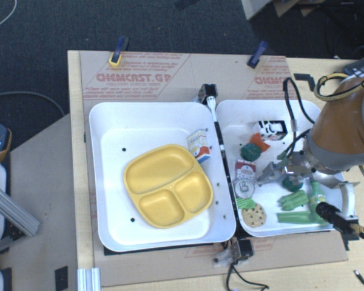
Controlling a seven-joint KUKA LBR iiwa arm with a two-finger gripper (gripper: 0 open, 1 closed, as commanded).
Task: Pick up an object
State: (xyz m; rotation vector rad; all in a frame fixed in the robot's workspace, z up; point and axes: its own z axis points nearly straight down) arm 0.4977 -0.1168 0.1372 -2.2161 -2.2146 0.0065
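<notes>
In left bin (pixel 103 162), glossy three-compartment yellow tray (pixel 168 185)

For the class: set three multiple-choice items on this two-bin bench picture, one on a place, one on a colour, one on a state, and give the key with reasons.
1. Where does the divided plate lie?
A. In the left bin
B. In the right bin
C. On the floor

2. What colour is the divided plate?
A. Blue
B. Yellow
C. Black

3. How does the divided plate lie?
A. Flipped over
B. Standing on edge
C. Flat, compartments up

Key: 1 A, the divided plate rests in the left bin, while the arm's gripper is over the right bin. 2 B, its whole surface is yellow. 3 C, its three hollows face the camera.
</notes>
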